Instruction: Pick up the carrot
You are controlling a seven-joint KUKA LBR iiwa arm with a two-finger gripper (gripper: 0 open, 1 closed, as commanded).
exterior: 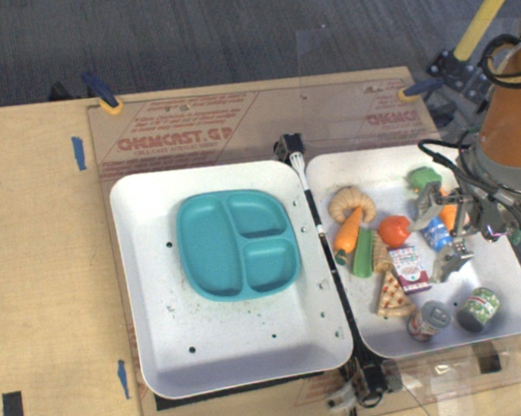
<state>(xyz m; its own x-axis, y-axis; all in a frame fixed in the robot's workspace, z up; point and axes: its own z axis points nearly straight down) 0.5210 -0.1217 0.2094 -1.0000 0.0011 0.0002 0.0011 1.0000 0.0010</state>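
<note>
The carrot (348, 232), orange with a green stub at its lower end, lies tilted in the left part of the right bin (508, 266). It rests between a croissant (351, 202) and a green vegetable (363, 251). My gripper (440, 232) hangs low over the right half of the same bin, well to the right of the carrot. Its two metal fingers (427, 203) stand wide apart, open. A small orange and blue item (445, 223) shows in the gap between them; whether it is touched I cannot tell.
Around the carrot are a red tomato (395, 230), a small carton (409, 267), a pizza slice (393, 291), a grey can (430, 318), a green can (478, 307) and a green toy (422, 178). A teal divided plate (239, 245) sits in the left bin (163, 337).
</note>
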